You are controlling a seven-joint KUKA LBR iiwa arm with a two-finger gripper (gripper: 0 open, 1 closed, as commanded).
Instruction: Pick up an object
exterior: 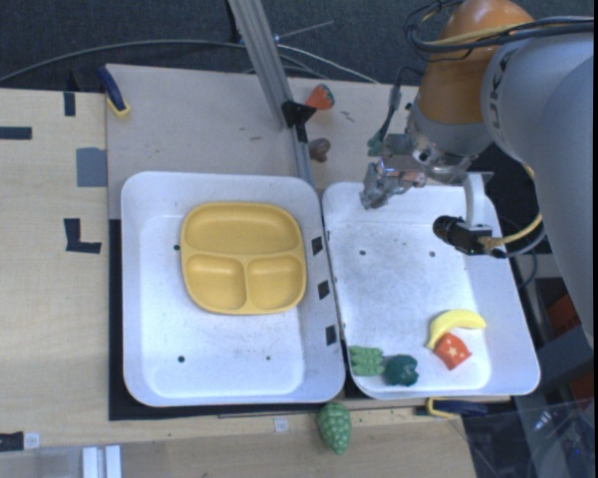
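My gripper hangs over the far left corner of the right bin, above bare floor, with nothing seen between its fingers. A yellow banana and a small red block lie together near the bin's front right. Two green pieces, one lighter and one darker, rest against the front wall. All of these lie well toward the front, away from the gripper.
A yellow divided plate sits in the left bin. A green bunch of grapes lies on the bench in front of the bins. An orange toy and a brown one lie behind, beside a slanted metal pole.
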